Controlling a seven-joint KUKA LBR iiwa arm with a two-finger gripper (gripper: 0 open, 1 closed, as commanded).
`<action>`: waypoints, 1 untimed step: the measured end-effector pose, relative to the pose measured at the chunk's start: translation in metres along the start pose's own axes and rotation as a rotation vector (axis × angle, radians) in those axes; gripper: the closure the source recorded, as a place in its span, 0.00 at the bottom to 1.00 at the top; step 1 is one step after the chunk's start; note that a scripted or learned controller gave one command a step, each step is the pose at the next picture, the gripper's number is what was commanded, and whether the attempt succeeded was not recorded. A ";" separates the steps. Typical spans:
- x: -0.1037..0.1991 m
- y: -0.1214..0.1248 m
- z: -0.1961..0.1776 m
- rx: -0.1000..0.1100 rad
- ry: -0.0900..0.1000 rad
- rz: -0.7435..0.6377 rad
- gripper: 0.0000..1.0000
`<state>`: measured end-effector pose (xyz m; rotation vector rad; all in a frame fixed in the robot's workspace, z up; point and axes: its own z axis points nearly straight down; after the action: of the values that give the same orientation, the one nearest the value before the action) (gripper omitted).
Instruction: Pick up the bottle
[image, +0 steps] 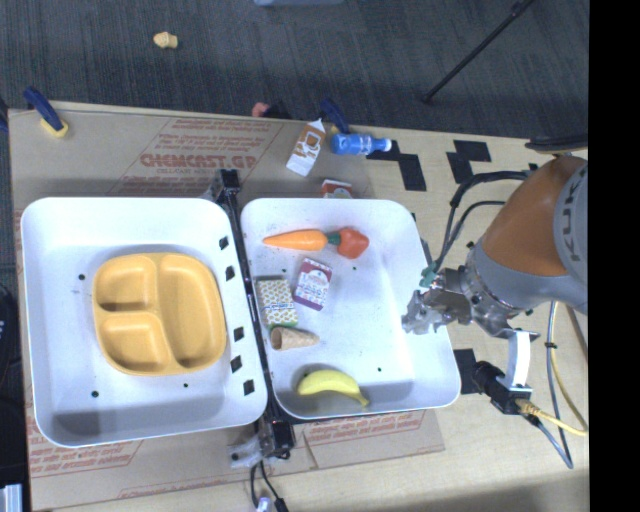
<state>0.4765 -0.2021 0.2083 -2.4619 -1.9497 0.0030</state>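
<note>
Grey arm (520, 270) reaches leftward, hand (418, 310) at the right bin's (400, 215) edge; its grip unreadable.

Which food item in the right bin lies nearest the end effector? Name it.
The banana, at the bin's near edge; the carrot, cone and packets lie farther from the end effector.

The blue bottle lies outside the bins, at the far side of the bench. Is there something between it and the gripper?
Only the right bin's far rim. The gripper is over the right bin's right edge, and the blue bottle lies on its side on the bench beyond that rim. The carrot and the other items in the bin lie off that line.
</note>
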 end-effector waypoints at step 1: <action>0.003 -0.001 -0.017 0.000 0.000 0.122 1.00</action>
<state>0.4765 -0.1992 0.2255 -2.5767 -1.7956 0.0026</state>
